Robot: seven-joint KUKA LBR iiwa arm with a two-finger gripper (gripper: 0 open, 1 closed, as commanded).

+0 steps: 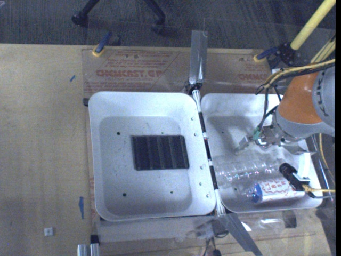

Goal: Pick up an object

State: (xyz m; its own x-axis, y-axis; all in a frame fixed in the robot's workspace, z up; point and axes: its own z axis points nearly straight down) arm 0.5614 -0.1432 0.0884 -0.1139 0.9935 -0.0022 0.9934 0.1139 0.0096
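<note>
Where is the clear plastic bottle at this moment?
The clear plastic bottle lies on its side in the right bin, near its front edge, just below the hand.

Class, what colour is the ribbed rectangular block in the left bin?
Black block, seen in the camera view.

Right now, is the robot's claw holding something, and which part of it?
I can't tell. The gripper hangs over the right bin, just above a clear plastic bottle; nothing visibly sits between its fingers.
</note>
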